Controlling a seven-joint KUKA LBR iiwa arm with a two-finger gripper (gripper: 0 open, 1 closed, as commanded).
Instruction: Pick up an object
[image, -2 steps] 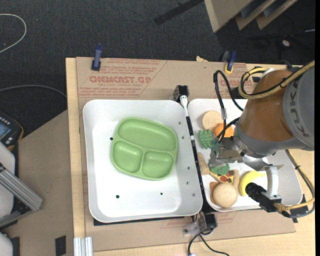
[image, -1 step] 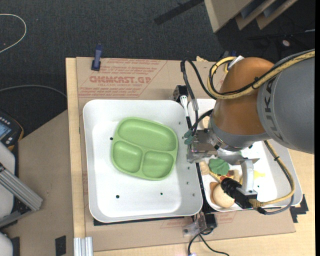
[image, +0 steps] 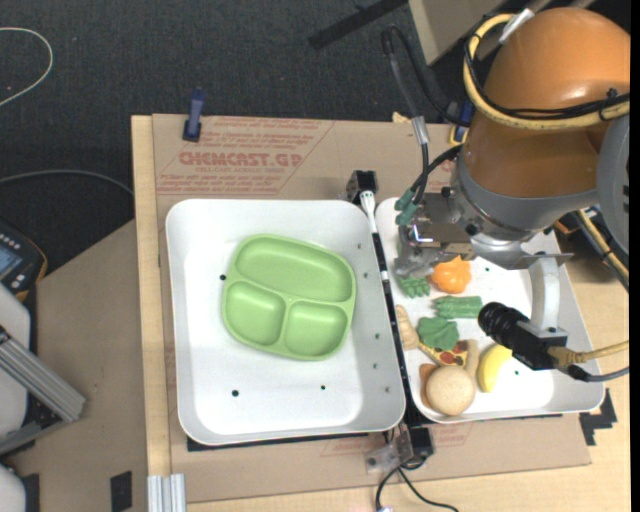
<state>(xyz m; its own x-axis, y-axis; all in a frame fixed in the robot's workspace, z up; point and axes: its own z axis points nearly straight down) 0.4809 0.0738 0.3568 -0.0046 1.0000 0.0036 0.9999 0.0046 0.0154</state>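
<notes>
Arm over right bin | gripper near orange toy

The right bin is crowded with toy food; open floor is left around the green tray in the left bin.

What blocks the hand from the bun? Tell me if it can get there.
Probably it can. The bun lies uncovered at the right bin's near edge, open from above. The hand hangs over the bin's far end, near the orange.
</notes>
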